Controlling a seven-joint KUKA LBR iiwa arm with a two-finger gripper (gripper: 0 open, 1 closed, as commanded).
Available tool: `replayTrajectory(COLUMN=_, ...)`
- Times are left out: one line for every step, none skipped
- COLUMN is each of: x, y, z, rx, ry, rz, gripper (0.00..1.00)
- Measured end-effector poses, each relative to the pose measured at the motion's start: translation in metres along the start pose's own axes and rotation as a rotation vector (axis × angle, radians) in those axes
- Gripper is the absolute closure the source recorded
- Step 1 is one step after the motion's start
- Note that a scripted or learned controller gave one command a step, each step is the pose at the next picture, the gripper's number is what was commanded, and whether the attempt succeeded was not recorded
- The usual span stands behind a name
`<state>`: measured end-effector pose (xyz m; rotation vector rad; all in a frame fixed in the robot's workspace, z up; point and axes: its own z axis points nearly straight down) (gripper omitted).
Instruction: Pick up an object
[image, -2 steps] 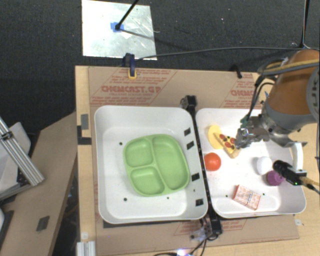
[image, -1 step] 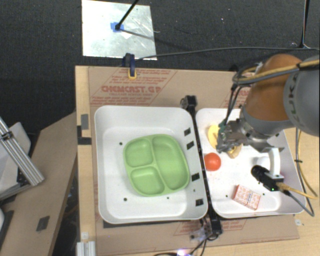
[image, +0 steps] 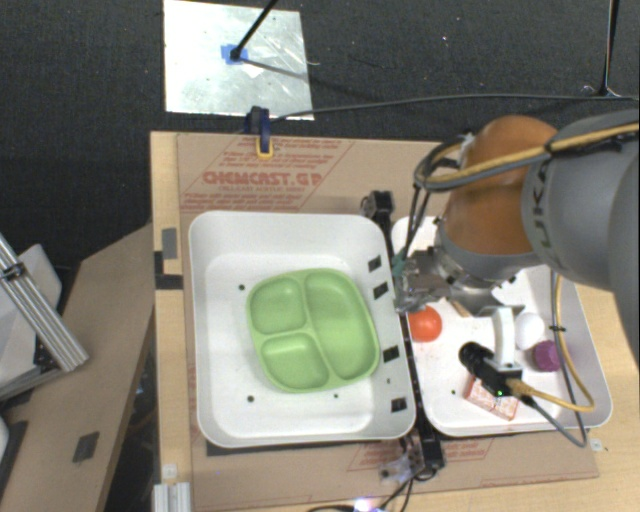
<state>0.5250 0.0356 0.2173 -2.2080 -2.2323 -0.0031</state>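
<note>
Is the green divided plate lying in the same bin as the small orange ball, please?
No, the green plate lies in the view's left bin, while the orange ball lies in the right bin.

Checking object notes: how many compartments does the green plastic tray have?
3 in the green plastic tray: one upper left, a longer one on the right, one lower left. None hidden.

Dark floor (image: 80, 100), brown bench top (image: 290, 170), silvery sheet (image: 235, 60)
</note>
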Motion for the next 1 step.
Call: replayTrajectory(x=0.0545, y=-0.0053, z=-0.0114, rx=-0.001, ry=0.000, rz=0.000, gripper=1.00)
